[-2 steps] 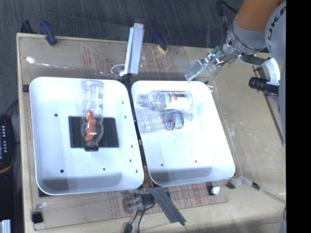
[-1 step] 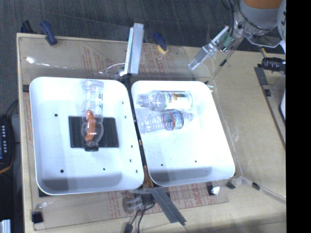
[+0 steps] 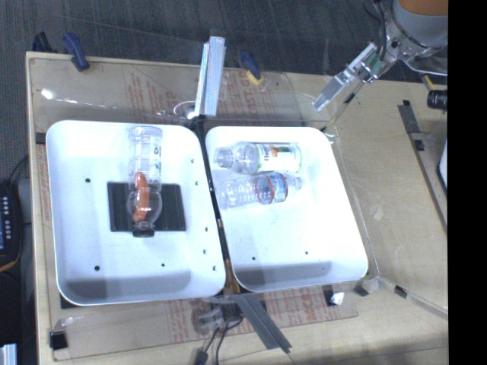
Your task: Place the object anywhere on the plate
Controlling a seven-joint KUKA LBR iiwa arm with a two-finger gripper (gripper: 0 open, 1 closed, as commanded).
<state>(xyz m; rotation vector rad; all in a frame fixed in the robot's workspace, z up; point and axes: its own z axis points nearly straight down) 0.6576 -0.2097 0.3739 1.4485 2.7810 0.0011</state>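
Pale wood makes up the bench [image 3: 396, 204], which bears everything else. The left bin [image 3: 76, 265] surrounds the black plate [image 3: 171, 207], which lies flat on its floor. The right bin [image 3: 304, 257] sits just to the right of the plate's bin, their rims touching. The grey arm [image 3: 418, 6] hangs well beyond the plate, up and to the right, outside both bins.

A clear bottle with an orange label [image 3: 143, 181] lies on its side across the plate. Its dark cap sits at the plate's near edge and its other end overhangs the far edge. I judge this to be the object, already resting where the task wants it. Two more clear bottles, one with a green label [image 3: 259, 158] and one with a blue label [image 3: 255, 190], lie side by side to the right of the plate in the other bin, probably waiting as spares.

The gripper [image 3: 335, 97] points down and to the left toward the plate but stays well apart from it, touching nothing. I cannot tell whether it is spread or pressed together, and I see no object in it
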